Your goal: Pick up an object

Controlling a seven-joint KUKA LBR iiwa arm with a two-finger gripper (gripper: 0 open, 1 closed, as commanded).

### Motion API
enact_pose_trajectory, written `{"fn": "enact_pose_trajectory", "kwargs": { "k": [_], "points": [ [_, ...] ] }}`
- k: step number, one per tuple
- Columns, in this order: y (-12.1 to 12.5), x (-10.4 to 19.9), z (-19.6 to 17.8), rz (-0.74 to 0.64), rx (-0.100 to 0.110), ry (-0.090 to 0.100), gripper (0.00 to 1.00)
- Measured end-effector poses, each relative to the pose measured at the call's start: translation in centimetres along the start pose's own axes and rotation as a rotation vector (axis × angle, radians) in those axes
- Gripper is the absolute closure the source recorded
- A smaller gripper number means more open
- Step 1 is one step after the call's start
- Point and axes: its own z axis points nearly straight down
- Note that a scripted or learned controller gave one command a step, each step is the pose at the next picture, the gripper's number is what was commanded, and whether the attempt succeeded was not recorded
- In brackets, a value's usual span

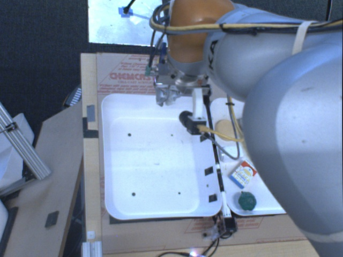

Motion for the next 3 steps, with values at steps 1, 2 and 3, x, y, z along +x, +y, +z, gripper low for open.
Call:
{"fn": "enact_pose_trajectory", "kwargs": {
  "k": [1,2,3],
  "points": [
    [-3.4,5.3,-3.9,-0.006,0.001,0.001,1.00],
    [-11.8,6.6,6.3,-0.006,0.016,-0.003,1.00],
    [-10.7,-2.5,-1.6,0.007,-0.004,-0.001,1.00]
  ]
}}
